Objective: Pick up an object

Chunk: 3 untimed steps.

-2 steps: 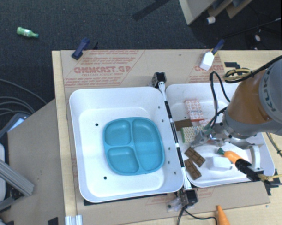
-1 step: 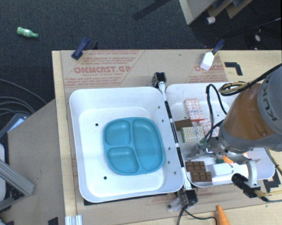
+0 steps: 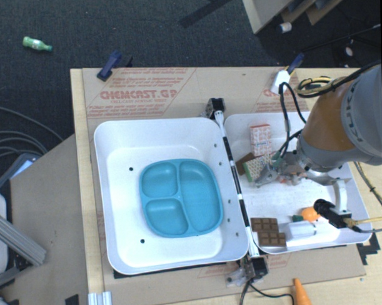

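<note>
Reaching in from the right over 2 white bins: grey arm (image 3: 349, 121) bending low into the right bin (image 3: 363, 233). Lying untouched in the left bin (image 3: 110, 176), a blue 3-compartment plate (image 3: 180, 196). Hovering near a small patterned packet (image 3: 259, 168), the gripper (image 3: 285, 170), its spread impossible to tell behind the wrist. Waiting nearby, a brown waffle-like block (image 3: 269, 232) and a red-and-white carton (image 3: 261, 139). Likely approaching a pick; next, probably closing on the packet and lifting straight up.
</note>
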Each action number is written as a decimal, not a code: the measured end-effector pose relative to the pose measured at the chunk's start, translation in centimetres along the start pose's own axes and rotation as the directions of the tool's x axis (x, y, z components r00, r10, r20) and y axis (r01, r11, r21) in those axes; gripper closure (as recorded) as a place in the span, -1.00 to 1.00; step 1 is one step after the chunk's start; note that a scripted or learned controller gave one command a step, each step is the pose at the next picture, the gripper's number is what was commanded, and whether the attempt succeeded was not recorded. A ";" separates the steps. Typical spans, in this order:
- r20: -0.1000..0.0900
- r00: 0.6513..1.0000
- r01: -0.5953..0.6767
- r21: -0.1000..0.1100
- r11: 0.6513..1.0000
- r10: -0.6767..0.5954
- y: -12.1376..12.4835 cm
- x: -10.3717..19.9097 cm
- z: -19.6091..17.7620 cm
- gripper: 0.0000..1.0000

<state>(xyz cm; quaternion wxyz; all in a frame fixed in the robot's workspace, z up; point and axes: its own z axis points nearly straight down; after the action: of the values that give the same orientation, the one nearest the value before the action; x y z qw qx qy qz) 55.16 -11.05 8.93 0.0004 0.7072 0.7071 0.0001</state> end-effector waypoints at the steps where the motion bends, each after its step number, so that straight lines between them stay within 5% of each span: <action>1: 0.000 1.000 0.001 0.000 1.000 -0.001 3.3 -2.2 0.5 -1.00; 2: 0.001 1.000 0.001 0.000 1.000 -0.001 7.5 -4.7 0.4 -1.00; 3: -0.004 1.000 0.004 0.038 0.999 -0.004 10.7 -6.0 0.8 -1.00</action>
<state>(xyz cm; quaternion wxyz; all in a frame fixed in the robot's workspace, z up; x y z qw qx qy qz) 65.91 -17.10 8.11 -0.0145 0.7056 0.7084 -0.0121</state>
